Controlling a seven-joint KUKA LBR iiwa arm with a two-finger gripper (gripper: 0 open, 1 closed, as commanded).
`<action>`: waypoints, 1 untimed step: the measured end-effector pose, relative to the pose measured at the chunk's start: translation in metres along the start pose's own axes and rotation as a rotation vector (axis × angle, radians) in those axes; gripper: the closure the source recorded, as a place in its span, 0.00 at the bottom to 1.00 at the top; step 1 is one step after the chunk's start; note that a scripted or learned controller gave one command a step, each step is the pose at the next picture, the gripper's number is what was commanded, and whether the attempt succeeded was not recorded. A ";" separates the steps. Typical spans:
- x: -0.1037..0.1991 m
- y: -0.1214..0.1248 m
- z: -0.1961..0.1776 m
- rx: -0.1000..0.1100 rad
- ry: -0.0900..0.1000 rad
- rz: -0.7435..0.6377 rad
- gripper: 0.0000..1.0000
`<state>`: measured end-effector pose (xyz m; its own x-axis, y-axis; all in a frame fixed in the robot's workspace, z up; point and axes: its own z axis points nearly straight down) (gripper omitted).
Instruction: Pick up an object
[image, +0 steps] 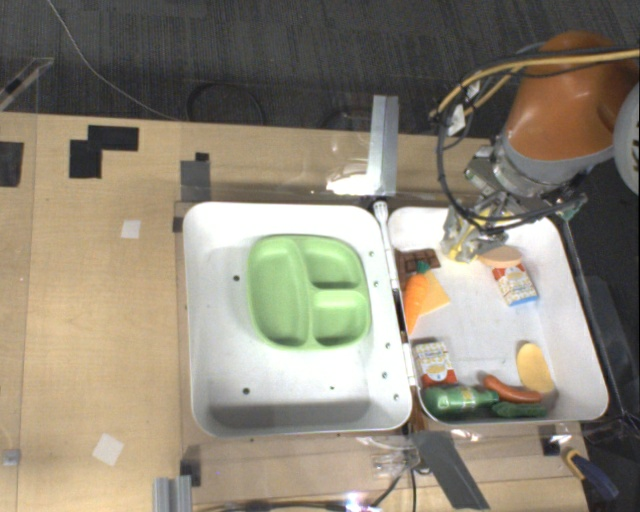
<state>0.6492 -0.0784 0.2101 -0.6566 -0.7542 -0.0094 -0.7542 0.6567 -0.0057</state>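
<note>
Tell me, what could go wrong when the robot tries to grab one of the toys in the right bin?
The gripper hangs near the right bin's back wall, between the orange wedge and the small carton, so it might close on nothing. The green bottle, the sausage and the little box crowd the front corner, so a grab there could hit the wall or catch two things.

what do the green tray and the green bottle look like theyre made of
The green tray looks like moulded plastic with a matte finish: one even colour, soft rounded compartment edges, no sharp glare. The green bottle in the right bin seems a glossy toy plastic, judging by the bright highlight on its side, though it is too small to rule out glass.
</note>
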 end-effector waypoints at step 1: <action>-0.046 0.011 -0.006 0.000 -0.002 -0.040 1.00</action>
<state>0.6710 -0.0370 0.2168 -0.6258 -0.7799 -0.0106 -0.7799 0.6259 -0.0064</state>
